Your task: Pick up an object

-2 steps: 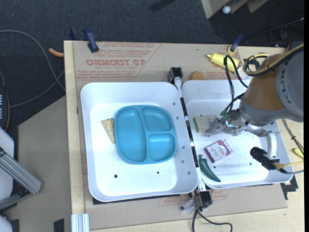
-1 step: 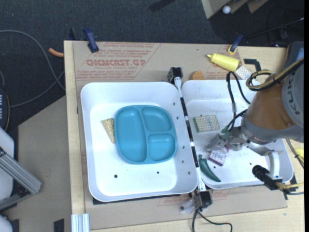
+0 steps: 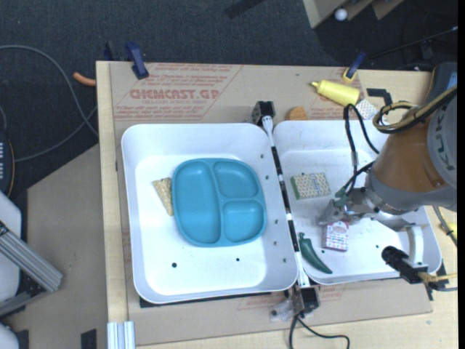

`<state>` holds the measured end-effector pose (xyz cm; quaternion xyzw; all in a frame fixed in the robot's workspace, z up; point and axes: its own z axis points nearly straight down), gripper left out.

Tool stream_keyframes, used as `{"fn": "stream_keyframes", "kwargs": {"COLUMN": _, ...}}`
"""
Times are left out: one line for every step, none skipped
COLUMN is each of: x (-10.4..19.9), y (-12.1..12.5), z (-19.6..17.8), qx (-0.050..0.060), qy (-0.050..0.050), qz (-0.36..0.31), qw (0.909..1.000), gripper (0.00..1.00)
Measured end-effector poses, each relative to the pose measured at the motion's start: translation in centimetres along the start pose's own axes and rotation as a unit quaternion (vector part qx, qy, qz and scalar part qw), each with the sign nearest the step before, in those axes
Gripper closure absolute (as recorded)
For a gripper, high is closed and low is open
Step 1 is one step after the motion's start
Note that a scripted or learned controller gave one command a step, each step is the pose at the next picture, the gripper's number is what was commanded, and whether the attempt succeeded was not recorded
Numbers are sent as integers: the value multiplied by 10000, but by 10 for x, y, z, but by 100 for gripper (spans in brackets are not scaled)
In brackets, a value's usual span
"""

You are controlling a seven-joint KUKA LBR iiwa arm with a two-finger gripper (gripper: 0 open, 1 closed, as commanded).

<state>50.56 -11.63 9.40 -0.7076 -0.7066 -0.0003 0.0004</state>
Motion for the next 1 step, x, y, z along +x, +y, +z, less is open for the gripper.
{"fn": "stream_keyframes", "kwargs": {"x": 43, "y": 31, "z": -110, "qx": -10, "qy": -3, "qz": -14, "qw": 10000, "gripper": 100}}
